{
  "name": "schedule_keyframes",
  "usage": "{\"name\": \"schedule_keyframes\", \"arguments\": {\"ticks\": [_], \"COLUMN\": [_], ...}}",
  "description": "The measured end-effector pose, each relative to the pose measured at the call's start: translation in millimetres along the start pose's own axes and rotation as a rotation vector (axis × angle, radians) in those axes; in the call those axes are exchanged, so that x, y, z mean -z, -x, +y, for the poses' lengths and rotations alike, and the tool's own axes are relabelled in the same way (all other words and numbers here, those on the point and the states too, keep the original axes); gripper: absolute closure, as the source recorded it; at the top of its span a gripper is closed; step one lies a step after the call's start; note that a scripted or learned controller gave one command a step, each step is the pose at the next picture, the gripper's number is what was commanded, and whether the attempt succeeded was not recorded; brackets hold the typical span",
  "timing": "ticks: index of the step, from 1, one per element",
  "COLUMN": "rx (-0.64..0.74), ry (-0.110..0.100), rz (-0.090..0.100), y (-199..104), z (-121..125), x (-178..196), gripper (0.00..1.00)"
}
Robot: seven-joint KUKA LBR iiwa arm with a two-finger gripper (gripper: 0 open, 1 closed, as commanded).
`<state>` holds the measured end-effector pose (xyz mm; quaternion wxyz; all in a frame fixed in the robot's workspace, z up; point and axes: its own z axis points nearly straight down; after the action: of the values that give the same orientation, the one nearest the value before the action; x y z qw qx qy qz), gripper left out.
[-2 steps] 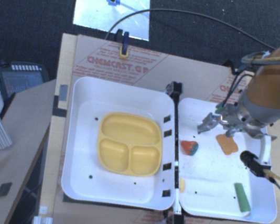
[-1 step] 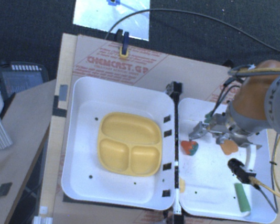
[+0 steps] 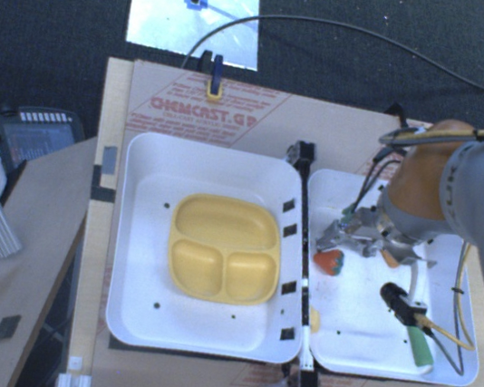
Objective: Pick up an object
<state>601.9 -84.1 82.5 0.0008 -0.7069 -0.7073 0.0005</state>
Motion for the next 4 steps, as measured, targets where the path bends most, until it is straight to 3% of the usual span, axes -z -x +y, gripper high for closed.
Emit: {"name": "schedule_keyframes", "arguments": {"ticks": [1,4], "rx": [0.0,0.004], "ry": [0.005,0.008], "rz": [-0.001,-0.001], "y": [0.6,-1.0], "z": [1.5,7.6], "x": [12.9,150.4], "gripper": [1.0,1.0]}}
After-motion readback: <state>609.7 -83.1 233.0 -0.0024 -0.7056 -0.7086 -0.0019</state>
